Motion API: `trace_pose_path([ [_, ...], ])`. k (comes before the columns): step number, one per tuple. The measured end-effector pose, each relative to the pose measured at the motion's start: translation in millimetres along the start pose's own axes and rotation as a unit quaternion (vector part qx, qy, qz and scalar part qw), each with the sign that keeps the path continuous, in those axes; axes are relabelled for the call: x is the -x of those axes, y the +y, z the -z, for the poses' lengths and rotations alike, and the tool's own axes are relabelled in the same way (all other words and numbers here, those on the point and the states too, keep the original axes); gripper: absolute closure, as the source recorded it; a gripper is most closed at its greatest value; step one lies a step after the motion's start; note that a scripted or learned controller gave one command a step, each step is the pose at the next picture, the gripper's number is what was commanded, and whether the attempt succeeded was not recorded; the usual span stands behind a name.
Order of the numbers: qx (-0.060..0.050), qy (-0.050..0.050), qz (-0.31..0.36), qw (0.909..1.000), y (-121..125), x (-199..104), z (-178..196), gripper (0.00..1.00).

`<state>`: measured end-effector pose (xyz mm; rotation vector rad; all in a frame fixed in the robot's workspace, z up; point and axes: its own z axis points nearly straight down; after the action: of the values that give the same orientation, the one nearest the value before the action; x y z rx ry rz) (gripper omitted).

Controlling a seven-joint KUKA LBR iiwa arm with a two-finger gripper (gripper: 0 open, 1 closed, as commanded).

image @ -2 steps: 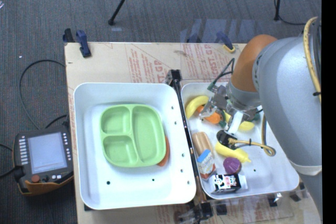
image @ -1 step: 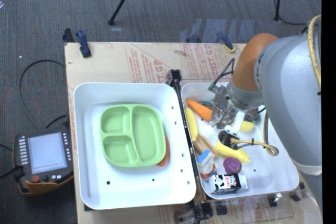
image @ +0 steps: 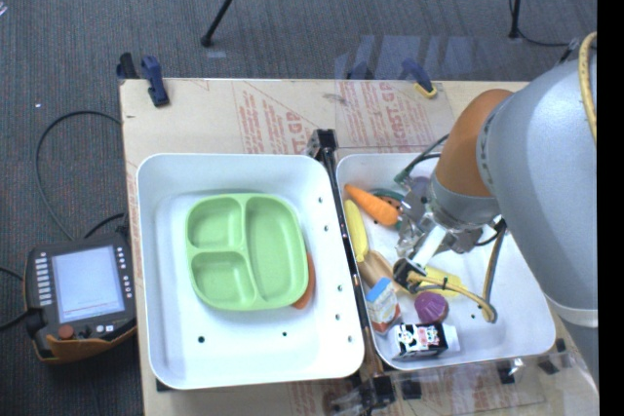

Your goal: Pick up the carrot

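Observation:
The carrot [image: 373, 204] is orange with a green top and lies at the back left of the right bin [image: 522, 331]. Its green end points right, towards the arm. My gripper [image: 412, 221] hangs low over the bin, just right of the carrot's green end and close to it. The wrist hides whatever lies under it. I see nothing gripped.
Beside the carrot lie a yellow banana [image: 357, 229], a brown wooden piece [image: 375, 266], a small bottle [image: 382, 299], a purple item [image: 432, 307] and a milk carton [image: 422, 339]. The left bin [image: 161, 326] holds a green divided plate [image: 244, 248] over an orange item [image: 306, 292].

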<state>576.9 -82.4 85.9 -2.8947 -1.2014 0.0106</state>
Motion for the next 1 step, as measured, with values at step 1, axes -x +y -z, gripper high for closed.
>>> trace_pose_path([
  [1,0.001,0.000,0.001,1.0000,0.2,-0.4,0.3,0.00],
])
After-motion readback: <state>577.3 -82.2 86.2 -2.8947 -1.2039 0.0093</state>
